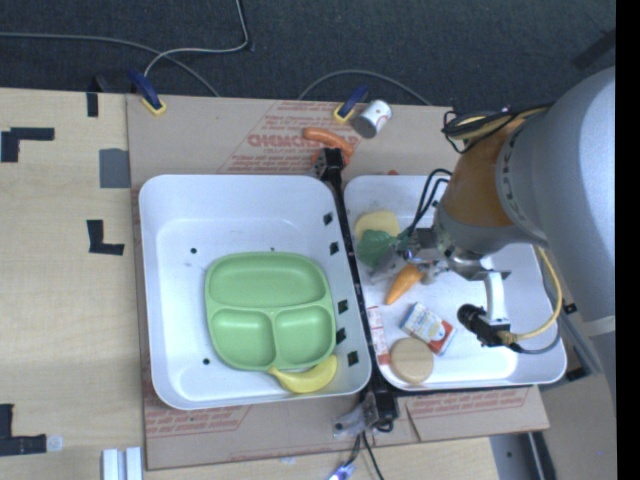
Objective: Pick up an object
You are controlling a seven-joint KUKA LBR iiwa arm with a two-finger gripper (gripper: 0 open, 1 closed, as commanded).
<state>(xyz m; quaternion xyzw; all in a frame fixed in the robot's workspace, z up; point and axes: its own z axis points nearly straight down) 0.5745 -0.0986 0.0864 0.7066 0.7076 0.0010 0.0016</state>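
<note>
- The gripper (425, 258) is down in the right bin (540, 368), near its left half, under the grey arm (560, 168) with its orange band (475, 183); from where I stand I cannot tell what state it is in, because the wrist covers most of it.
- Just at the tip of the gripper lies an orange carrot (402, 285), pointing down and to the left; whether the two touch I cannot make out.
- Left of the gripper, against the wall between the bins, sits a green round thing (374, 245), with a pale yellow piece (376, 222) right behind it.
- Lower in the same bin there is a small white packet with red print (426, 327), and just below it a round tan disc (411, 362), close to the bin's front edge.
- The left bin (170, 218) holds a green divided tray (270, 308), lying flat with its three compartments facing up.
- A yellow banana (308, 375) lies at the tray's lower right corner, touching its edge.
- Behind the bins, on the cardboard sheet (200, 138), there is an orange clip (330, 138) and a small white cylinder (370, 118).
- A yellow cable (548, 313) loops down beside the arm over the right bin.
</note>
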